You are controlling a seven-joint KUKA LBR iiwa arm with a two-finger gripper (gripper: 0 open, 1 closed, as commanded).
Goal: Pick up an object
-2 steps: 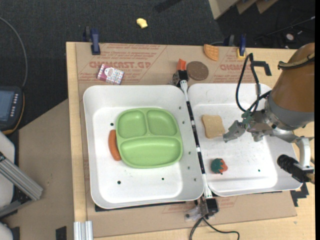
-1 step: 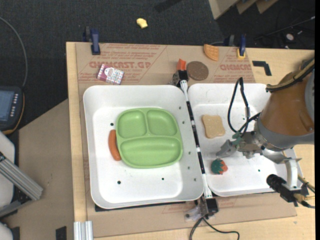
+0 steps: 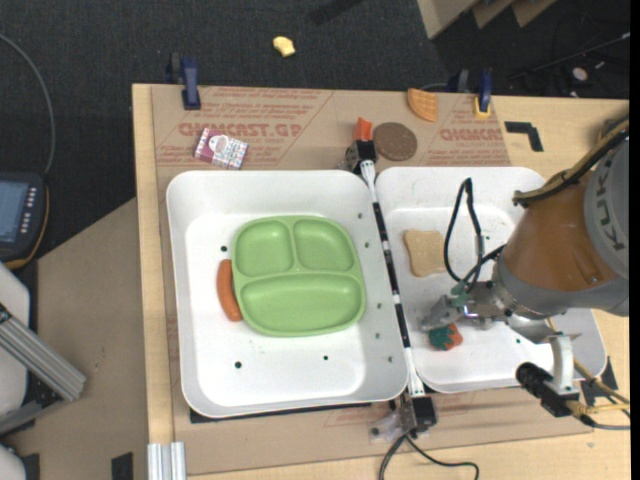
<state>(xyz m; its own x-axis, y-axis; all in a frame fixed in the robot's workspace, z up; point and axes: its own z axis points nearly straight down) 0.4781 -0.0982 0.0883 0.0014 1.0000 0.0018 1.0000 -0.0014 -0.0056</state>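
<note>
Since our end effector (image 3: 440,316) hovers just above the small toy (image 3: 446,337), its opening unclear to us, a skewed descent could nudge it aside.

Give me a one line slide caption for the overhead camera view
KUKA arm's gripper low in the right bin above a small green-and-orange toy; green divided plate in the left bin.

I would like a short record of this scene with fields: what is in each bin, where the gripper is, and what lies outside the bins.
left bin: green divided plate, with an orange sausage-shaped item beside its left edge
right bin: tan bread slice; small green and orange item
gripper: low in the right bin, just above the small green and orange item
grasp: nothing seen between the fingers
on the bench behind the bins: brown disc, waffle-like piece, small patterned packet
</note>
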